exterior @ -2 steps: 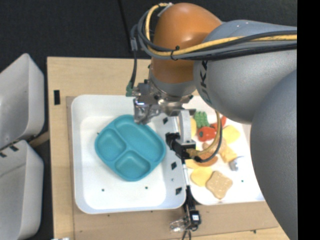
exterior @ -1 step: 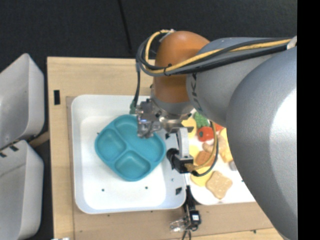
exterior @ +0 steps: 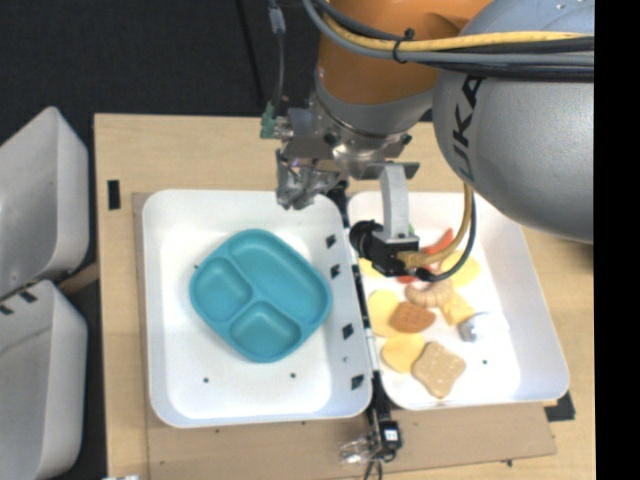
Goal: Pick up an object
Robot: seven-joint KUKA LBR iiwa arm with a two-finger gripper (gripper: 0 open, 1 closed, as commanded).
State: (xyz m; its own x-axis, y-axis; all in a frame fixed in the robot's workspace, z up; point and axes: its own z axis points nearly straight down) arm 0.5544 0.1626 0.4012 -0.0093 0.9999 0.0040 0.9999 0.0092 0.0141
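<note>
we cannot tell how wide the claw (exterior: 300,186) is standing, hanging over the left bin's (exterior: 170,368) far edge. the arm (exterior: 520,138) is hiding the right bin's (exterior: 512,360) far part. the teal plate (exterior: 260,293) is lying in the left bin, on a wooden worktop (exterior: 120,148).

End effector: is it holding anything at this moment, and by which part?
Cannot be told. The end effector hangs at the far rim of the left bin, apart from the blue tray, its grasping end too blurred to read.
</note>
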